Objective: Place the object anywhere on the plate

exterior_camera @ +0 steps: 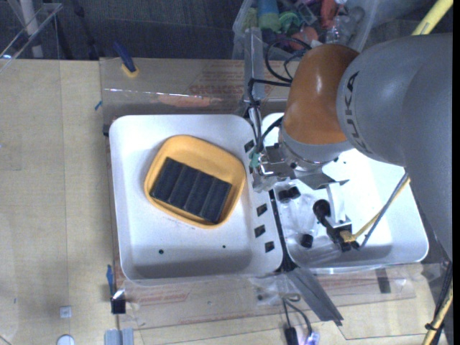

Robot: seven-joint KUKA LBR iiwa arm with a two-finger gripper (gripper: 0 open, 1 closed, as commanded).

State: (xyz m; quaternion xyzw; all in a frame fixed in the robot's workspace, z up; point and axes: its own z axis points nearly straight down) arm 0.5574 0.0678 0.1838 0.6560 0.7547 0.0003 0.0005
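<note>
Black ridged block (192,189) is the task's thing, and you find it lying flat in the well of the yellow plate (205,151). Its long side runs from 10 o'clock to 4 o'clock, and all of it lies inside the plate's rim.

Largest in your view is the grey arm (402,99), which comes in from 3 o'clock. Its orange band (320,99) sits above the wrist, over the 12 o'clock end of the right bin (395,243).

The left bin (144,257) takes the 9 o'clock side of the bench and the right bin the 3 o'clock side. The two meet along a divide that runs from 12 to 6 o'clock.

At 1 o'clock, beyond the bins, stands a clear tub (359,13) of coloured items.

The plate lies in the left bin, a little toward 12 o'clock of its middle, apart from every wall.

The gripper (287,182) hangs under the wrist, over the right bin's 9 o'clock edge and just beside the divide. It is at 3 o'clock from the plate and apart from the block. The wrist covers it, so you cannot tell whether the claw is spread or pressed together.

A small blue piece (128,65) lies on the bench at 11 o'clock of the left bin.
</note>
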